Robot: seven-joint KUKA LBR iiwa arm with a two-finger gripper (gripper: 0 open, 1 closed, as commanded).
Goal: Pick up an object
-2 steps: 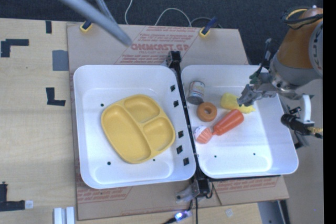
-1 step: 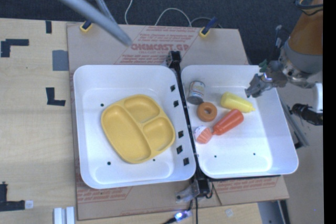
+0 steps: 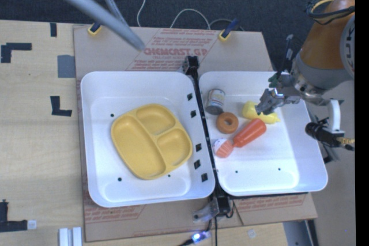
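A wooden desk [image 3: 34,124] carries two white bins. The left bin [image 3: 92,141] holds a yellow divided plate [image 3: 151,140]. The arm's jaws [image 3: 268,102], opening impossible to tell, hover over a yellow toy [image 3: 252,110] in the right bin [image 3: 288,176], beside a carrot [image 3: 249,133]. A straight, centred descent would likely serve best.

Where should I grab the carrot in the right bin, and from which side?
Grip the carrot across its orange body near the middle, coming straight down from above. It lies flat and slanted, so set the fingers across its long axis. The donut sits close on its upper left, so keep to the thicker upper-right half.
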